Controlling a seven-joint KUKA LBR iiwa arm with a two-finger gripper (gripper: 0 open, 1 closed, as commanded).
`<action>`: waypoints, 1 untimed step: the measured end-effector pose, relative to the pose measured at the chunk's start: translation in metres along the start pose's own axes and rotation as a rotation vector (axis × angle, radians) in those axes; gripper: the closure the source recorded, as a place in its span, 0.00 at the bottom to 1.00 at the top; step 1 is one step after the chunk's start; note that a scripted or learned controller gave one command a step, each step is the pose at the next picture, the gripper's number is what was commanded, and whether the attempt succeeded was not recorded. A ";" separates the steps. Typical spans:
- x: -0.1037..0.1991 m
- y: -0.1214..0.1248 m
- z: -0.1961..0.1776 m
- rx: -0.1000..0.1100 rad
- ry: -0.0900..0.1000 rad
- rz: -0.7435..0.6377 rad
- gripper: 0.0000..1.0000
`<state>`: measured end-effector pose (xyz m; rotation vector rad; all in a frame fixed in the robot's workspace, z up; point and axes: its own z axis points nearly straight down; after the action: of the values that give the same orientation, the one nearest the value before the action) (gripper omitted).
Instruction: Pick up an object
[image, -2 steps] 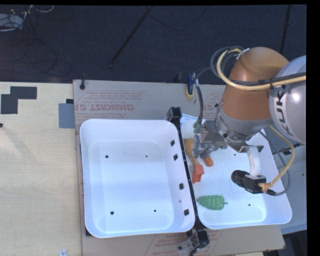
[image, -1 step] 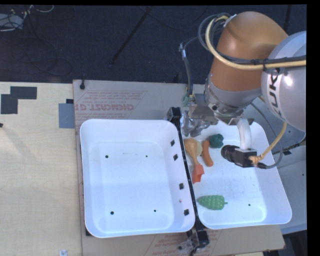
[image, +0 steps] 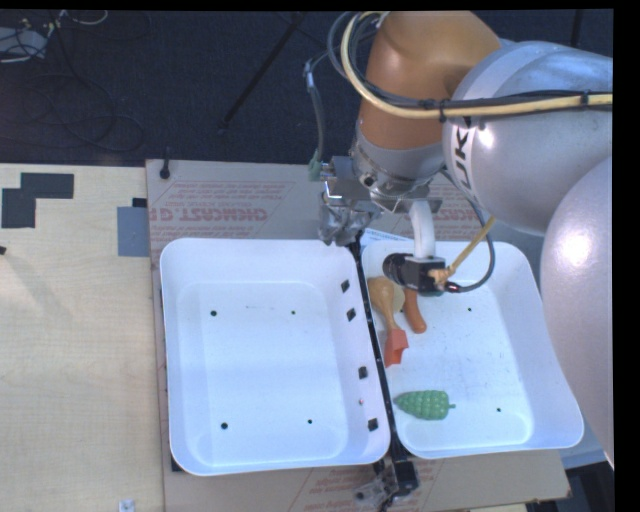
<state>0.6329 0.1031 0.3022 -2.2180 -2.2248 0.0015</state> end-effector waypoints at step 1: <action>0.004 -0.074 -0.111 -0.007 0.004 0.000 1.00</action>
<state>0.5587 0.1066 0.4136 -2.2192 -2.2265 -0.0102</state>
